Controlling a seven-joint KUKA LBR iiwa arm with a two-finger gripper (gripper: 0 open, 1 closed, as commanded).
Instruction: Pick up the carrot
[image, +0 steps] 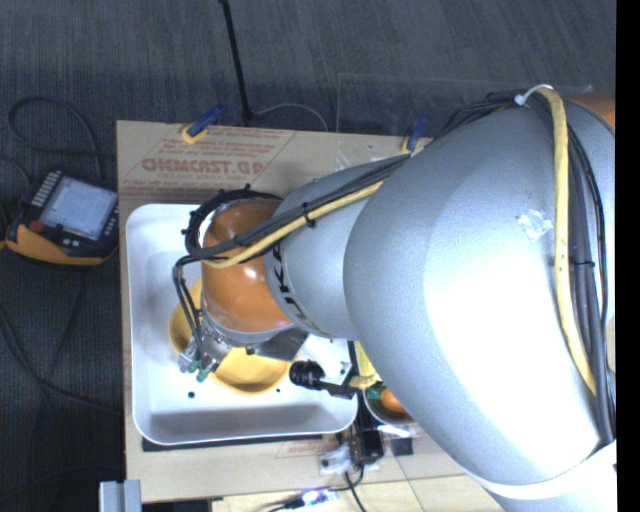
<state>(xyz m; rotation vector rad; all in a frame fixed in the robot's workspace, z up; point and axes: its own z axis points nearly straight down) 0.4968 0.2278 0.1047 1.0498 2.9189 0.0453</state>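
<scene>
From my seat I see the arm (440, 270) bent low over the left bin (150, 300), its gripper (196, 366) just above a yellow bowl (245, 372), and I cannot make out any carrot there.

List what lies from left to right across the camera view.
Handheld pendant on the floor → white bin → gripper low in that bin, over a yellow dish → the arm's big grey body.
</scene>
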